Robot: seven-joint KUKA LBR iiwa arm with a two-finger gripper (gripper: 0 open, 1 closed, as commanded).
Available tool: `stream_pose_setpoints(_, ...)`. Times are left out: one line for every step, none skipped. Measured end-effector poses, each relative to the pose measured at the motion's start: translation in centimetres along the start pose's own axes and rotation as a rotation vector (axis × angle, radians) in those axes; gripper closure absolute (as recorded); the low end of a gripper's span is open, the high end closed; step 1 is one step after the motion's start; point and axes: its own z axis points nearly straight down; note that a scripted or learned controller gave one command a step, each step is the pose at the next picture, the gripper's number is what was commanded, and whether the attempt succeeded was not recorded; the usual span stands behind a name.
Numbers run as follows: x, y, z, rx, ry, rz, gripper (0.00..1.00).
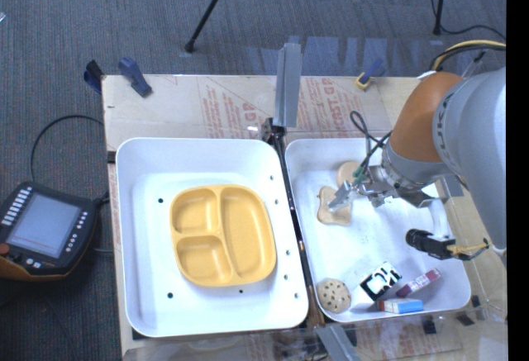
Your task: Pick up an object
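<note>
In the right bin (pixel 364 252), my gripper (pixel 341 199) is low over a flat tan piece (pixel 331 212) near the bin's back left, and seems to touch its upper edge. A second tan piece (pixel 347 172) lies just behind it, partly hidden by the wrist. Along the front of this bin lie a round tan perforated ball (pixel 335 293), a black-and-white box (pixel 379 282), a red packet (pixel 421 279) and a small blue-and-white item (pixel 402 306). The arm (pixel 438 136) comes in from the right.
The left bin (pixel 140 186) holds a yellow three-compartment plate (pixel 223 234). A grey upright post (pixel 288 91) stands behind the divider between the bins. A black fitting (pixel 426 242) on a cable hangs over the right bin's right side. A handheld control pad (pixel 41 227) lies on the floor at left.
</note>
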Motion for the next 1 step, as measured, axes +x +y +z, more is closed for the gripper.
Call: stream_pose_setpoints(0.22,0.12,-0.68,0.006,0.004,-0.006,1.0)
